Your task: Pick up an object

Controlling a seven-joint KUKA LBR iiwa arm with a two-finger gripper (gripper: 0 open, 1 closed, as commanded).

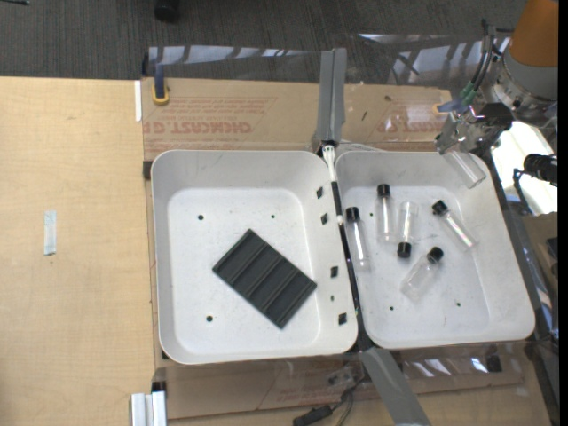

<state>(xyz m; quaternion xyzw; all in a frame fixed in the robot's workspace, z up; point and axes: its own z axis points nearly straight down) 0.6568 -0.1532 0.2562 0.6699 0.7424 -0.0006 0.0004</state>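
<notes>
My gripper (461, 142) hangs over the back right corner of the right bin (510, 327), below the arm's orange band. A clear vial (471, 169) slants down from between its fingers, across the bin's rim, and the gripper is shut on its upper end. Several more clear vials with black caps lie in the right bin, among them one by the centre divider (357, 235), one at the back (385, 209) and one at mid right (451, 222). A dark ribbed rectangular plate (264, 278) lies flat and askew in the left bin (169, 238).
A grey post (332, 96) stands behind the seam between the bins. Brown cardboard (231, 118) lies behind them. A wooden benchtop (71, 238) spreads to the left. Cables and bright fixtures crowd the right side by the arm.
</notes>
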